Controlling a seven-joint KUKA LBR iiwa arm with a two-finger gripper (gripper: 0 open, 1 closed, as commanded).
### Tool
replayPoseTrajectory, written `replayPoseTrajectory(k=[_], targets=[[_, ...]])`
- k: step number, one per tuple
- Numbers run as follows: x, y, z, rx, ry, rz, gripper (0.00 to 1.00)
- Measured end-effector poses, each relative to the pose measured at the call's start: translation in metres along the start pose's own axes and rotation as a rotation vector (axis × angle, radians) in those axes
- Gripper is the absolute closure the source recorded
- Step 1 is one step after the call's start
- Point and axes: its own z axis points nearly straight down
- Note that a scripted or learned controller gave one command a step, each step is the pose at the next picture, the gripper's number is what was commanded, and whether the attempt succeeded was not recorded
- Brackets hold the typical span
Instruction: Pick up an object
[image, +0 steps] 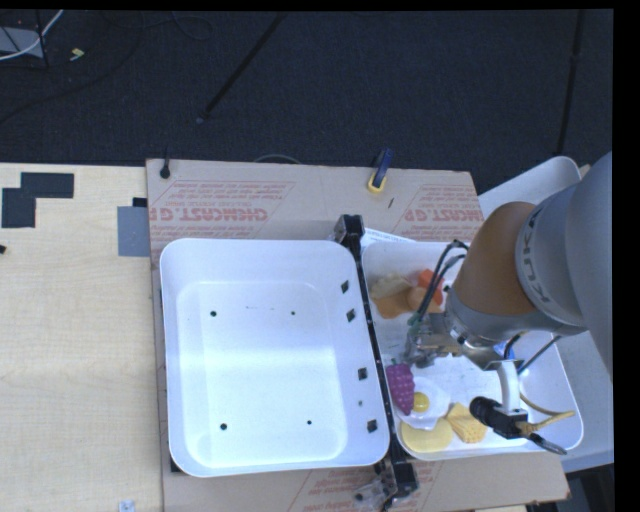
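In the right bin (568, 405) lie several small objects. A tan and orange cluster (392, 295) sits near its far left corner. A purple bunch of grapes (400, 385) rests by the left wall, with a small yellow piece (421, 403) beside it and a yellow block (463, 426) near the front. My gripper (421, 345) reaches down into this bin, just above and right of the grapes. The wrist hides what lies right under it.
The left bin (200, 300) stands beside the right one, parted from it by a black divider with clips (362, 330). Both rest on a cardboard sheet (250, 205). The arm's bulky grey and orange body (520, 270) covers the right bin's far right part.
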Motion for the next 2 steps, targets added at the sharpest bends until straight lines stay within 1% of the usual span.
replayPoseTrajectory(k=[1,2], targets=[[0.004,0.063,-0.029,-0.017,-0.001,-0.006,1.00],[0.004,0.102,-0.022,-0.014,0.000,-0.008,1.00]])
